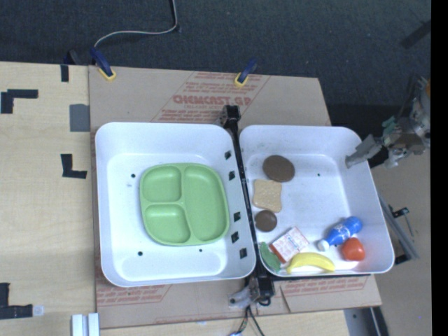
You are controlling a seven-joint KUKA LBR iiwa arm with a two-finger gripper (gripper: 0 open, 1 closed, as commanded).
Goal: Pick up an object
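Jaws [364, 152] at R bin [329, 133] rim, bin centre open

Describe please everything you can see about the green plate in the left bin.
The green divided plate is pale green, looks like plastic, and has a rounded-square outline with three compartments: two smaller ones and one longer one along its right side. It lies flat, right side up, near the middle of the left bin, turned slightly askew. Nothing rests in it or touches it besides the bin floor.

A green divided plate [185, 204] is seen in the left white bin [112, 187]; a yellow banana [312, 262] in the right.
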